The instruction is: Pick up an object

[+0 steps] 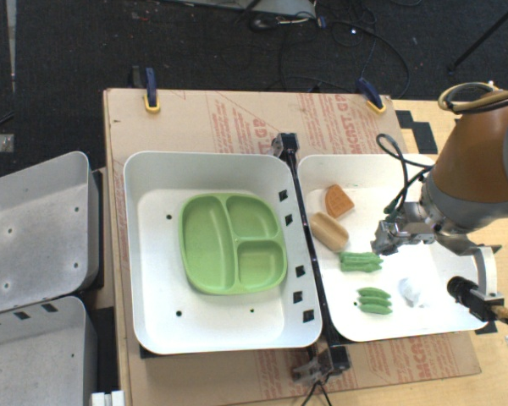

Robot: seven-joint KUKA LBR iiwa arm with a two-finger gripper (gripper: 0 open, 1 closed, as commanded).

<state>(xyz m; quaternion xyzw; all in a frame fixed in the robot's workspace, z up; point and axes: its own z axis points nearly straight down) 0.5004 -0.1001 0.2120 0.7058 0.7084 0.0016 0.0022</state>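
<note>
The gripper (388, 240) hangs low in the right bin (423, 328), just above one end of a long green veggie (361, 262). I cannot tell how it is set. Near it lie a green pea pod (373, 301), a tan bread roll (328, 231) and an orange piece (339, 200). A green plate (234, 244) sits in the left bin (152, 311).

A bulky arm (478, 172) with a broad orange band over grey; black cables loop beside its wrist.
</note>
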